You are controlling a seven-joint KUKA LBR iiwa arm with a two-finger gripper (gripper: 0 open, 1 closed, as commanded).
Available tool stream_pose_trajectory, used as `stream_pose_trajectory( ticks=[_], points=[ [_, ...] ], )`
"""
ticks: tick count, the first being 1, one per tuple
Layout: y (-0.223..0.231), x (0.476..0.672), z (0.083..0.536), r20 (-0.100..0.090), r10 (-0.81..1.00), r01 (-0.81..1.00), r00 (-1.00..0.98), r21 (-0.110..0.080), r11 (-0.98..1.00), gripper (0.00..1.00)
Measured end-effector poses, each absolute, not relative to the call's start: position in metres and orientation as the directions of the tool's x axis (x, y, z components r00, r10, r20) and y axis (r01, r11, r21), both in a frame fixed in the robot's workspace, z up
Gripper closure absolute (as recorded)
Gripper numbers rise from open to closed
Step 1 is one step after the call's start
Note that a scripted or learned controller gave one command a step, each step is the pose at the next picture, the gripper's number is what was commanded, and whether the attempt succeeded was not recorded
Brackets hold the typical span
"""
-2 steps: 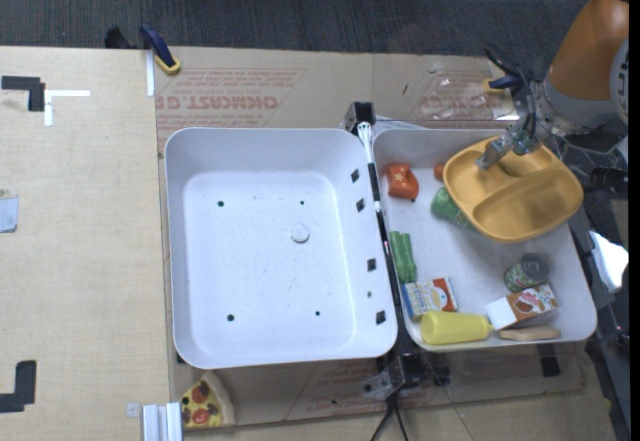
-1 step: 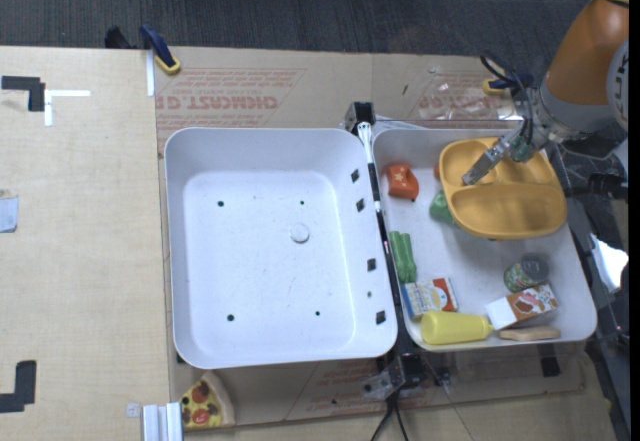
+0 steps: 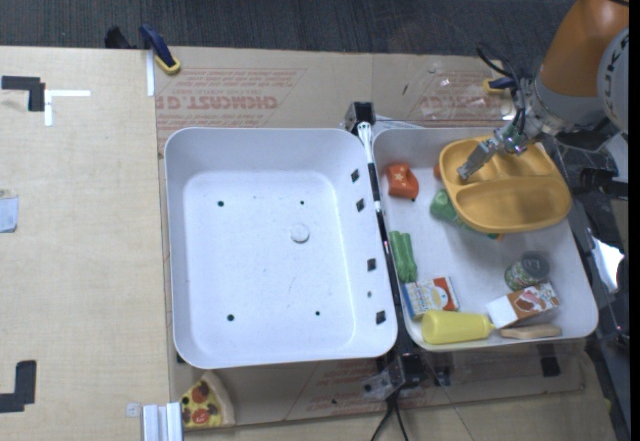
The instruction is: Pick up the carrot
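Camera view: pincer [image 3: 478, 161] over the smooth yellow bowl [image 3: 515, 201], grip state unclear; glossy orange carrot [image 3: 402, 181] lies apart.

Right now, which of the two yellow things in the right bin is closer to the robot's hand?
The big yellow bowl, at the bin's far end: the hand sits at its rim. The yellow squeeze bottle lies at the near edge.

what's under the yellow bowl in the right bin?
A green item pokes out from beneath the yellow bowl at its left rim; the rest is covered, so I can't identify it. The gripper reaches into the bowl from above.
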State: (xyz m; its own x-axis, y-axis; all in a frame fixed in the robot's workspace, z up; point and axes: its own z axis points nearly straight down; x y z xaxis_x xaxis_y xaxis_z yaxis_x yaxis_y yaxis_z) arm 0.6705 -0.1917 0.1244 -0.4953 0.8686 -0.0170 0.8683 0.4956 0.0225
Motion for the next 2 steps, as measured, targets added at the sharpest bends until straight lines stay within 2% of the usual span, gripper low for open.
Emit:
stream_pose_trajectory(
  ticks=[1,2],
  points=[
    [-0.173,0.668,0.121,-0.039,0.866,0.867,-0.498,0.016,0.499,0.0],
    [-0.134,0.664,0.109,-0.022,0.879,0.879,-0.477,0.009,0.477,0.0]
  ],
)
